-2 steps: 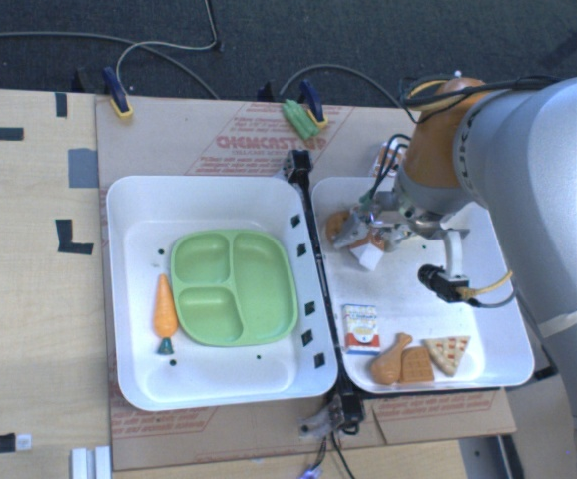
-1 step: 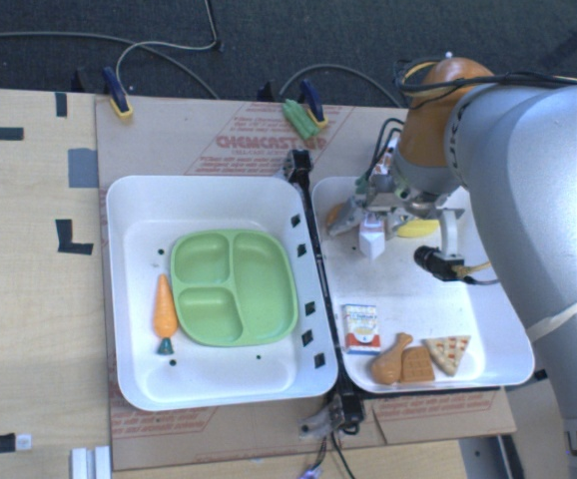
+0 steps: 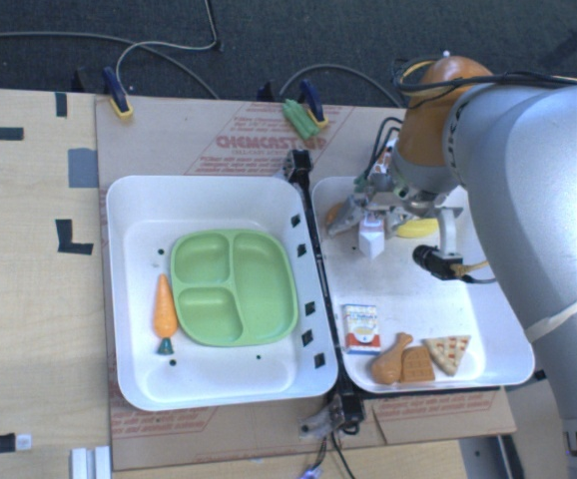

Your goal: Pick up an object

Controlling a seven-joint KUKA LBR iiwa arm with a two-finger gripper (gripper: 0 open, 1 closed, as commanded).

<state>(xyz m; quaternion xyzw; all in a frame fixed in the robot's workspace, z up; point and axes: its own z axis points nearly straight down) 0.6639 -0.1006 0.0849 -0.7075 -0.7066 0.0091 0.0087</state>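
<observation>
Claw positioned low in far corner of right bin, directly over small white carton; finger state not discernible, grasp unconfirmed. Pick judged incomplete: carton apparently resting on bin floor, lift outstanding. Yellow banana just beside. Grey arm entered from right, orange band above wrist, wrist angled steeply downward. Green plate and carrot left in left bin.

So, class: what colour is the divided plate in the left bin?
Light green, clearest in the camera view: the plate beside the carrot.
</observation>
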